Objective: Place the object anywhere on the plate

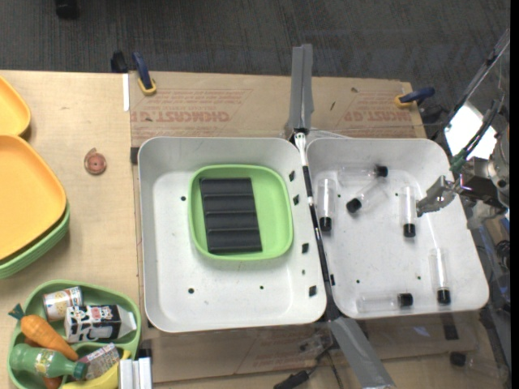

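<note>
This place looks like a robotics lab set up inside an office. The floor [227, 14] has dark grey office carpet, and a chair wheel [66, 5] stands on it at the top left. On the wooden table [97, 120], a cardboard sheet [219, 108] is fixed with clamps [144, 78]. Two white bins [162, 298] sit on it side by side. Clear test tubes [327, 203] with black caps lie in the right bin, and toy food [49, 335] fills a green bowl [28, 298].
</note>
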Controlling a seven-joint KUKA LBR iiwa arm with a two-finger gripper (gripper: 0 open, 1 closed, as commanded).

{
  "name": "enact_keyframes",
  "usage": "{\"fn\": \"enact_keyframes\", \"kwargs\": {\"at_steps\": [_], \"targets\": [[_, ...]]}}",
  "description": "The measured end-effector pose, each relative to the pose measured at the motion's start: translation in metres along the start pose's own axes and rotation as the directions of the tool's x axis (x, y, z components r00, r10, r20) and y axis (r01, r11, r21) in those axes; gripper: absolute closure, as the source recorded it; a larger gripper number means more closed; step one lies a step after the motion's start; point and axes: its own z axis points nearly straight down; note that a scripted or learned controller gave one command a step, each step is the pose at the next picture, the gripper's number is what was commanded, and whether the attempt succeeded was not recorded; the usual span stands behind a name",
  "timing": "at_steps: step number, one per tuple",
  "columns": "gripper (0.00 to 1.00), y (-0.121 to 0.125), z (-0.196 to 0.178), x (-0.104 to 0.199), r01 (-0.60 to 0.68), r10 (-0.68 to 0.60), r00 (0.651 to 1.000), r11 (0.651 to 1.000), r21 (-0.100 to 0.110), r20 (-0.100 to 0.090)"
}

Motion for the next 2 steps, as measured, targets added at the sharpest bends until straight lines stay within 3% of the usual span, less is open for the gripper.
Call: {"fn": "enact_keyframes", "kwargs": {"at_steps": [1, 2], "targets": [[0.0, -0.009, 0.047, 0.032, -0.042, 0.042, 0.999, 0.999, 0.001, 0.0], [0.0, 0.015, 0.071, -0.054, 0.024, -0.024, 1.0, 1.0, 0.0, 0.0]]}}
